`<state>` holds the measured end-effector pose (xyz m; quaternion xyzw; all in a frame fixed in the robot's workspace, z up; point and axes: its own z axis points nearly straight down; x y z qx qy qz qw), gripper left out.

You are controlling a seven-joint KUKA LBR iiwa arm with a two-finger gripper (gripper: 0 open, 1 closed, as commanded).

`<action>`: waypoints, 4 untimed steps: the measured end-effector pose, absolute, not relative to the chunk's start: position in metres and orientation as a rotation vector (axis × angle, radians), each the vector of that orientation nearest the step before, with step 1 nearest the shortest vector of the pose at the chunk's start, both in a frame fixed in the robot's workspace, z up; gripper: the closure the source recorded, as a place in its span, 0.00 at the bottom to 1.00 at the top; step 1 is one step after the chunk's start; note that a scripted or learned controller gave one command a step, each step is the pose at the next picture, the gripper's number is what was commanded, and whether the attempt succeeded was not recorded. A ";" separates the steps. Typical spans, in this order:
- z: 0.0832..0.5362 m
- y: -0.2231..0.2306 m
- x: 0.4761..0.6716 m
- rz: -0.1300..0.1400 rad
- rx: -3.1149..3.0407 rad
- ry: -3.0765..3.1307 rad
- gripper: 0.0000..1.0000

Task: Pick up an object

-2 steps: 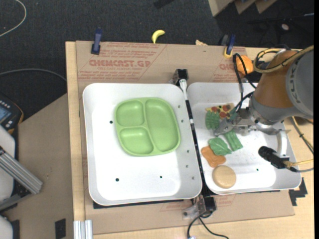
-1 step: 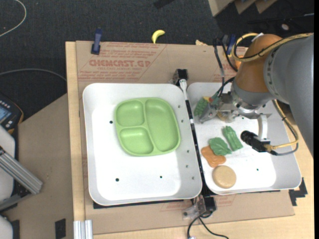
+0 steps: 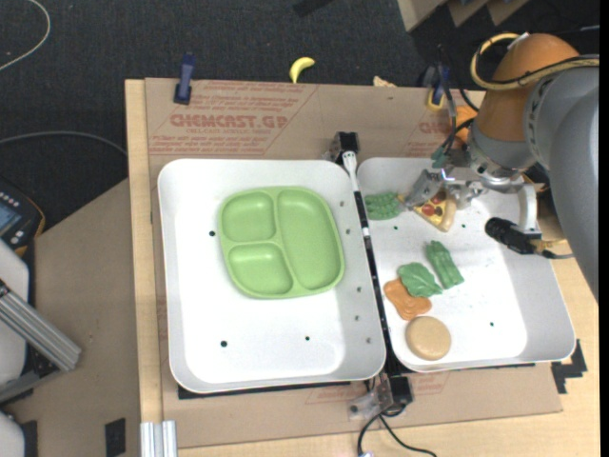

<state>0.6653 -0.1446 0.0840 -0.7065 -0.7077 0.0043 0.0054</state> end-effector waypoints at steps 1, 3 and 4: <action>0.085 -0.112 0.592 0.005 -2.217 -2.214 0.00; 0.087 -0.092 0.512 -0.007 -2.225 -2.223 0.00; 0.087 -0.092 0.488 -0.006 -2.226 -2.221 0.00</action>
